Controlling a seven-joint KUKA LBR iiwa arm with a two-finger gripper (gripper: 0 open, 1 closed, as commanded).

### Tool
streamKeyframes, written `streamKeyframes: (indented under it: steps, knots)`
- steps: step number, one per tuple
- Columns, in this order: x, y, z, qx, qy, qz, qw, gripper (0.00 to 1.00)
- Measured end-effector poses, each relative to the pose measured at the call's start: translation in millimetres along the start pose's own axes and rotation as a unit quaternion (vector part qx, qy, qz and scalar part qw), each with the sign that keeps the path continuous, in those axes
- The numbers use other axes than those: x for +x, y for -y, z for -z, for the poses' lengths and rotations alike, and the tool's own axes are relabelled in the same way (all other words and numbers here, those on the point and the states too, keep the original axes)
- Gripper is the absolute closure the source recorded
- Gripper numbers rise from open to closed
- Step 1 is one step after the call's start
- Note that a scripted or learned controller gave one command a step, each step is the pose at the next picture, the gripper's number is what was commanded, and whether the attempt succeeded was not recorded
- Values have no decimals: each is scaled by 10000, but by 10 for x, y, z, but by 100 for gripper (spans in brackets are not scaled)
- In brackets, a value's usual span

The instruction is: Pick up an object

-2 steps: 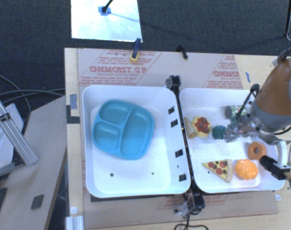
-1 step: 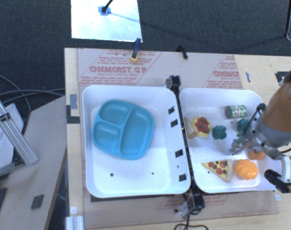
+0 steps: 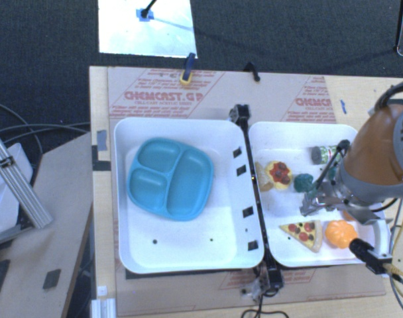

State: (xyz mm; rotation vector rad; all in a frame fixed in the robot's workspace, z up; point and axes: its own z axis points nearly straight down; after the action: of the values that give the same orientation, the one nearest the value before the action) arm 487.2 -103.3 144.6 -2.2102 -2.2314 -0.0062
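Dark carpet is being seen around the tabletop [image 3: 208, 88], on which two white bins are sitting side by side. A blue divided plate [image 3: 170, 178] is lying in the left bin [image 3: 188, 257]. In the right bin [image 3: 281, 134], the pincer [image 3: 310, 204] is hanging over the middle, between a teal object [image 3: 302, 181] and a pizza slice [image 3: 303, 231] near the front edge; its state cannot be told. An orange fruit [image 3: 341, 233] is lying beside the slice. With items crowded, one is judged likely to be nudged aside rather than gripped.
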Motion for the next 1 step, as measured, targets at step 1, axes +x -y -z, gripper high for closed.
streamKeyframes:
  steps: [1]
  knots:
    - [634, -15, 417, -18, 7, 6, 10000, 100]
